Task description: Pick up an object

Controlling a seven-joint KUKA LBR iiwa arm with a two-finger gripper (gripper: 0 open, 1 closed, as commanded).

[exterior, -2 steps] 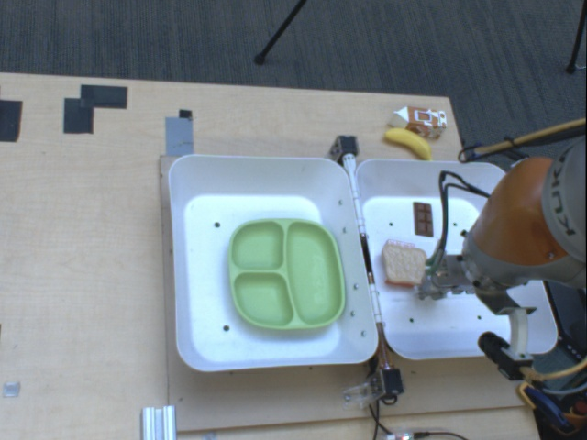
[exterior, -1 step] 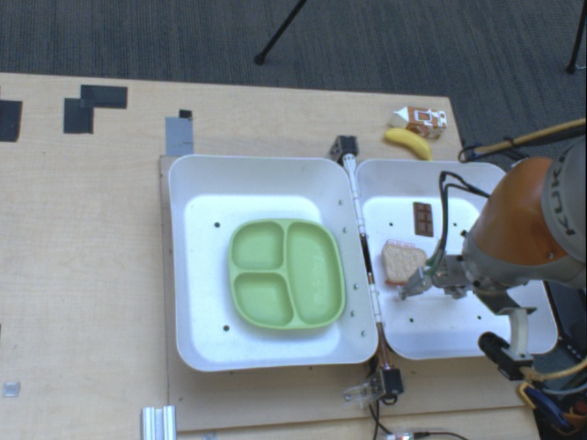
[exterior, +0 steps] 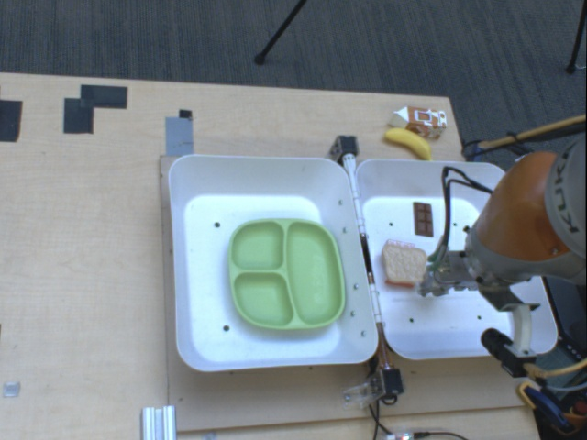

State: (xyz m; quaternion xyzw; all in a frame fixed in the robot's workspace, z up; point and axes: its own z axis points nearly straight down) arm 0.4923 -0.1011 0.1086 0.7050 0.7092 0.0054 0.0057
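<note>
Toast slice [exterior: 403,264] (a tan square with a reddish edge along its underside) lies flat on the floor of the right bin [exterior: 459,337], just to the left of the pincer [exterior: 433,280] and very close to its tip; whether the two touch I cannot tell. The pincer comes in low over the bin floor from the right, at the end of the grey arm with its orange band [exterior: 518,214]. Whether it stands wide or narrow, or holds anything, cannot be told from this angle, since the wrist covers it. Up and slightly left of the pincer, a small brown chocolate bar [exterior: 423,217] rests on the same bin floor, apart from the toast. Farther left, past the dividing wall, a green divided plate [exterior: 287,274] sits in the left bin [exterior: 197,246]. Well above the pincer, outside the bins on the bench [exterior: 83,273], lie a banana [exterior: 407,142] and a small carton [exterior: 423,118].
</note>
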